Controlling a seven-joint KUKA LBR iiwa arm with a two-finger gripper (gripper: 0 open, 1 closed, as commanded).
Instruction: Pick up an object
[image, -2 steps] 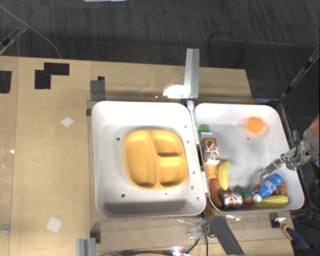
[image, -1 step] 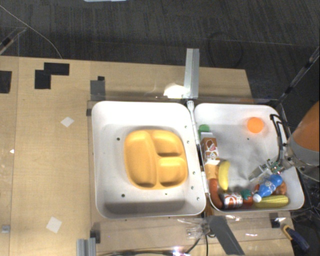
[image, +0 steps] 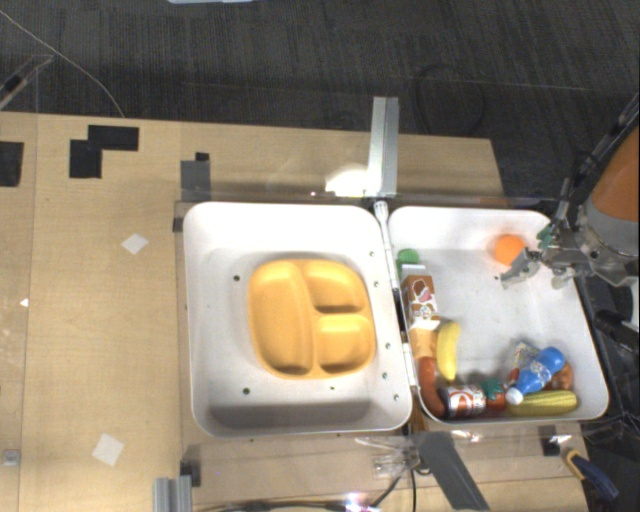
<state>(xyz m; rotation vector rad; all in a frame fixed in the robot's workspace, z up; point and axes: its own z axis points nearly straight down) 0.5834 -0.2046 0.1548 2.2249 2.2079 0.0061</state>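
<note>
My gripper hangs over the upper right part of the right bin. It is open, and bare bin floor shows between its fingers. An orange ball lies just up and left of the left fingertip, close to it and not between the fingers. Along the bin's left wall lie a green-capped item, a brown and white packet, a yellow banana and a red item. At the front edge sit a can, a blue bottle and a long yellow item.
The left bin holds a yellow divided plate. A metal post stands behind the divider between the bins. The arm's orange band is at the right edge.
</note>
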